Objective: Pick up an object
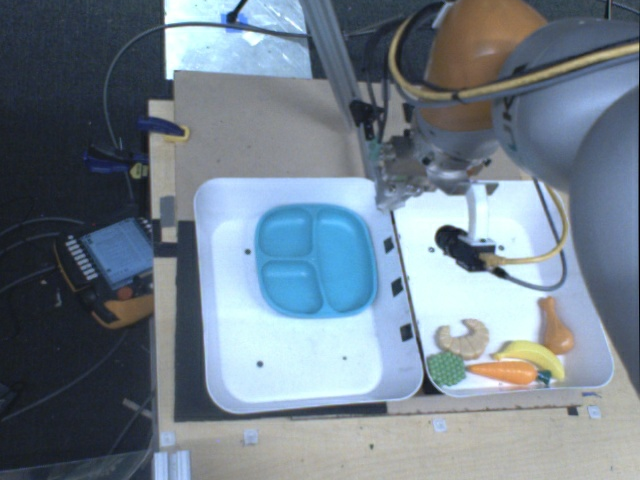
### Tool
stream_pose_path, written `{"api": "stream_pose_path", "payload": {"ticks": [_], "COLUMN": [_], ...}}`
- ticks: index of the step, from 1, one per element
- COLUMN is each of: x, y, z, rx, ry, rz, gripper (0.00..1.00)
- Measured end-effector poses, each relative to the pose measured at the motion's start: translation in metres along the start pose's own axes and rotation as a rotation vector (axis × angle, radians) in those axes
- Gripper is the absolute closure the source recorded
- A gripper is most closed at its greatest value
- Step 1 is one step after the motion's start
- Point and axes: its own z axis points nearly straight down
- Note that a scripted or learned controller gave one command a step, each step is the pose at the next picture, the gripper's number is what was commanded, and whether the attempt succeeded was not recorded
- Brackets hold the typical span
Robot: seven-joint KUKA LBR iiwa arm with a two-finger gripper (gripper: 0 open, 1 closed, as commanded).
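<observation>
Hanging over bins' shared rim (pixel 398 273): tool (pixel 389 196).

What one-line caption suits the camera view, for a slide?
The claw hovers over the bins' shared edge; a blue divided plate lies in the left bin, toy foods in the right bin.

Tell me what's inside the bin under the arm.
A pretzel, green vegetable, carrot, banana and orange drumstick cluster at its near end; the arm hides its far side.
</observation>
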Motion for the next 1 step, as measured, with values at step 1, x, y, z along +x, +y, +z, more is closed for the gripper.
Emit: {"api": "stream_pose_path", "payload": {"ticks": [1], "x": [0.051], "y": [-0.0074], "z": [-0.0032], "rx": [0.001], "ry": [-0.001], "rz": [0.001], "gripper": [1.0]}}
